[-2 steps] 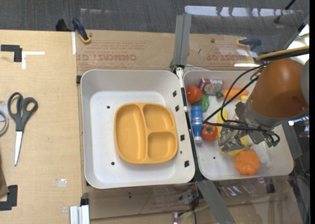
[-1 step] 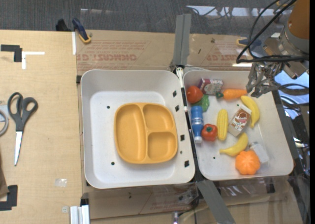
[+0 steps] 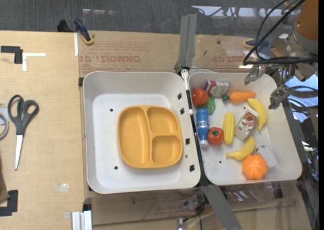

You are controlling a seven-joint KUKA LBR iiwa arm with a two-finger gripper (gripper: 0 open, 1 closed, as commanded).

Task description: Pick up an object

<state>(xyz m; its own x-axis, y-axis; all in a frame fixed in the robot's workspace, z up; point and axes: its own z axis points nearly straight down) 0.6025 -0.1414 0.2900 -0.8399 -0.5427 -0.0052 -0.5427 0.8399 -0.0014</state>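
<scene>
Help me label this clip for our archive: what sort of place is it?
Probably a robotics lab bench for pick-up trials: two white bins side by side, toy food such as a banana in the right one, a robot arm above, and scissors on the wooden bench.

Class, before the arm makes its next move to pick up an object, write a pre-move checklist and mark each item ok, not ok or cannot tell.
1. Objects present in right bin: ok; carrot, corn, pumpkin and others lie there.
2. End effector above the right bin: ok, near its far right corner.
3. End effector free of any object: ok; nothing between its fingers.
4. Target has space around it: ok for the carrot; corn is crowded.
5. Yellow tray clear of the arm's path: ok, in the left bin.
</scene>
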